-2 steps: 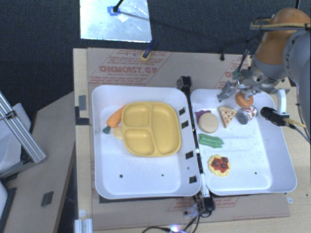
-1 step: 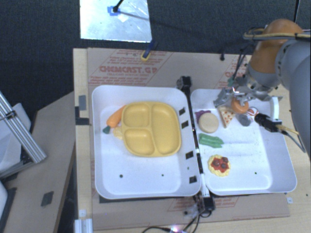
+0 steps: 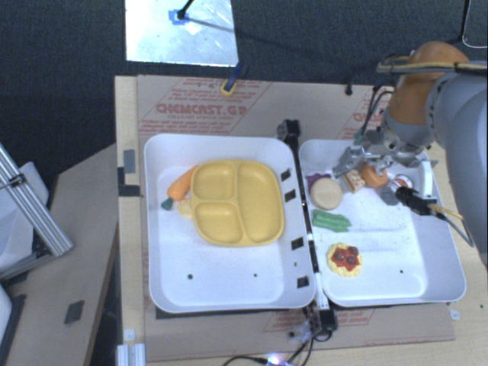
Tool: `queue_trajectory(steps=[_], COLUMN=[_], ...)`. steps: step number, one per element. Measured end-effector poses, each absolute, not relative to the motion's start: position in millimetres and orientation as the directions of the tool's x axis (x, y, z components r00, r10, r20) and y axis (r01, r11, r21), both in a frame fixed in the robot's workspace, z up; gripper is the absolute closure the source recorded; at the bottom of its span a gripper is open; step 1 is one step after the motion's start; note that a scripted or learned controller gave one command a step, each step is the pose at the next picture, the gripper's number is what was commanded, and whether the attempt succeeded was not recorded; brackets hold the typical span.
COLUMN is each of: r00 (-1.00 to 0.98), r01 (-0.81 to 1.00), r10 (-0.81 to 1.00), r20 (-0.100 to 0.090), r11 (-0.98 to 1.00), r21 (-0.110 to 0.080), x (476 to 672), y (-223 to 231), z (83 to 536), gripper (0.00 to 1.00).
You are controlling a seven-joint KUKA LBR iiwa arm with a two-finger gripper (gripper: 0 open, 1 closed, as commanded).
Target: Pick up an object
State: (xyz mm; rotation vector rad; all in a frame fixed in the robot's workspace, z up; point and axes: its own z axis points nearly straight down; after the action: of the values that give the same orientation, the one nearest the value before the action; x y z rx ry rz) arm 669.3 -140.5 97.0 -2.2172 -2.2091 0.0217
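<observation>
The gripper (image 3: pixel 358 161) sits low at the right bin's (image 3: pixel 396 284) back edge, among a tan round piece (image 3: pixel 327 194) and small orange bits; whether its jaws are apart I cannot tell. Bare floor lies toward the front edge, past the green pod (image 3: pixel 331 220) and the pizza toy (image 3: pixel 345 258).

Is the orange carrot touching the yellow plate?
Touching. The camera view shows the carrot lying right against the left rim of the yellow plate in the left bin, with no white gap between them.
</observation>
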Motion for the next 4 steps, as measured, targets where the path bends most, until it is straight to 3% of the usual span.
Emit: queue_trajectory(steps=[1, 2, 3, 4], r00=[0.002, -0.001, -0.004, 0.0], r01=[1.0, 1.0, 1.0, 1.0], r10=[1.0, 1.0, 1.0, 1.0], r20=[-0.003, -0.001, -0.002, 0.0], r11=[-0.002, 0.001, 0.004, 0.0], r21=[-0.016, 0.009, 0.008, 0.0], x=[669.9, 673.8, 675.6, 630.2], y=[-142, -142, -142, -132], z=[108, 173, 229, 235], gripper=[1.0, 1.0, 1.0, 1.0])
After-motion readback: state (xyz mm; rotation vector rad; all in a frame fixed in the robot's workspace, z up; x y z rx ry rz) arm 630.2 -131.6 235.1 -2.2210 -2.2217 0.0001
